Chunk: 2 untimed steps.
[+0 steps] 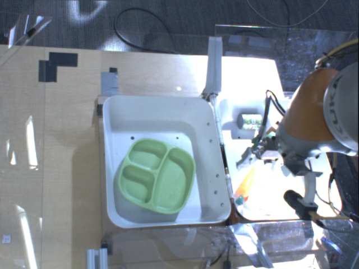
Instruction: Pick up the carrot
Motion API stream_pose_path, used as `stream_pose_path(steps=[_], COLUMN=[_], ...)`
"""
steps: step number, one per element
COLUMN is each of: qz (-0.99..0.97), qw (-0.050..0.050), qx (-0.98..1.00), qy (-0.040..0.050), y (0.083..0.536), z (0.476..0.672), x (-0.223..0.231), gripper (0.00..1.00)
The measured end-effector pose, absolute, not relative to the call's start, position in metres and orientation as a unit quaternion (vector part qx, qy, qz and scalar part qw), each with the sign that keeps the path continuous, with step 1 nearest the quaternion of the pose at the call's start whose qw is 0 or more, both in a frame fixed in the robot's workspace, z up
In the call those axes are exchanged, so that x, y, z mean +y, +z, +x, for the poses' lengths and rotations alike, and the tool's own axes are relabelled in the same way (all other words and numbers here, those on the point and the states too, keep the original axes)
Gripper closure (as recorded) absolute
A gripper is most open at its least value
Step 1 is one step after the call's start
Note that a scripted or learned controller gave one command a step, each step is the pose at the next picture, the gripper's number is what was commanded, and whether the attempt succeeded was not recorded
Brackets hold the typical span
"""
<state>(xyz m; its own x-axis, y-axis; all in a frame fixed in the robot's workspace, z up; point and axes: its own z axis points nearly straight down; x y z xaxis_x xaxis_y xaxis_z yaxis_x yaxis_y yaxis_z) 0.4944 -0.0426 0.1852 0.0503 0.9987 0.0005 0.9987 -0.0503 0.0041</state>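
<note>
Two white bins [207, 150] on pale wooden bench [56, 167], dark carpet [168, 4] behind, carrot [245, 182] loose under pincer [255, 153], grip state unclear

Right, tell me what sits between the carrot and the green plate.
In the camera view, the bin walls separate the carrot from the green plate.

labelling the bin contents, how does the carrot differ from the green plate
The carrot is orange, small and slender, while the green plate is pale green, broad, rounded and split into compartments. The carrot lies in the right bin, close to its left wall near the front corner; the green plate lies in the left bin, toward its front. The carrot is in glaring light, the green plate in shade. Both rest on a bin floor.
</note>
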Motion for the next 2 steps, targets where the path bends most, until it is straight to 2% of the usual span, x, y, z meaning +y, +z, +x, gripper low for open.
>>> stream_pose_path(steps=[1, 2], qz=[0.631, 0.631], qw=[0.001, 0.001], qx=[0.776, 0.776], qy=[0.0007, 0.0009], y=[0.1063, 0.1064], z=[0.4872, 0.4874], x=[-0.0870, -0.0869], gripper=[0.00, 0.00])
